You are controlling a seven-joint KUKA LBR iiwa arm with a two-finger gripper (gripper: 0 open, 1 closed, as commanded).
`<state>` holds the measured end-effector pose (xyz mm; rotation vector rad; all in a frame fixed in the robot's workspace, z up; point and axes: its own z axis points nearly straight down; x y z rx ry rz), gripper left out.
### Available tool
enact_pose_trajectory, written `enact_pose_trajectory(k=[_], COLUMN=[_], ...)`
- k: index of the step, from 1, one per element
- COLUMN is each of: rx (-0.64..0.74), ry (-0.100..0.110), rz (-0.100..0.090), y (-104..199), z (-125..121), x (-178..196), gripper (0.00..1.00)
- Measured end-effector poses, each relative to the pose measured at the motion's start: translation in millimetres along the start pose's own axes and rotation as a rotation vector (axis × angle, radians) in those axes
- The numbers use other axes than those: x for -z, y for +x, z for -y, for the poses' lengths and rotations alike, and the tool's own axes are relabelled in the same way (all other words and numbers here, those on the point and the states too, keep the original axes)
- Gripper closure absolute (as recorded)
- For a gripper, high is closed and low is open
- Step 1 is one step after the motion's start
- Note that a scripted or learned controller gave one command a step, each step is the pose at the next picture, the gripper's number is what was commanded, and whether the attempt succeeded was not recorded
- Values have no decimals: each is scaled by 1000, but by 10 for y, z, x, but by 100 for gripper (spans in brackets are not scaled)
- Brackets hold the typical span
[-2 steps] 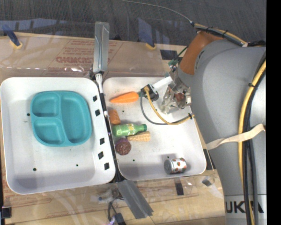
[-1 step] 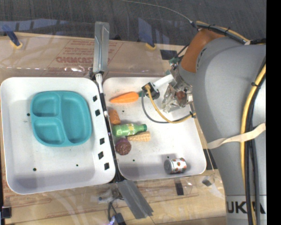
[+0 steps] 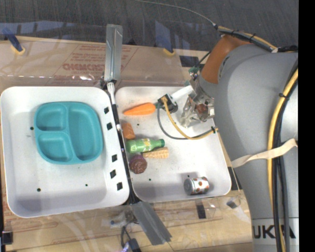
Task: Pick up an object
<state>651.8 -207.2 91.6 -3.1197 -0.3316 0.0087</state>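
Observation:
My gripper [image 3: 193, 113] hangs over the far right part of the right bin [image 3: 215, 156], with a yellow cable looping below it. An orange carrot [image 3: 139, 109] lies to its left, near the bin's far left corner. Lower down, a green bottle [image 3: 144, 145] lies on its side, with a brown piece [image 3: 127, 130] above it and a yellow corn-like piece [image 3: 155, 154] just below it. A dark red round object [image 3: 138, 165] rests by the divider. A small can [image 3: 196, 185] lies near the front right corner. Nothing shows held in the gripper.
The left bin [image 3: 21, 188] holds a teal divided plate [image 3: 68, 132]. A raised divider with black clips [image 3: 117, 156] runs between the bins. The bulky grey arm [image 3: 257, 119] covers the right bin's right side. Bare white floor lies in the middle of the right bin.

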Motion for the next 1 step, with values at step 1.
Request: enact_pose_trajectory(k=[1], rx=[6], ry=[4], rz=[1], y=[11], z=[18], x=[108], gripper=[100])
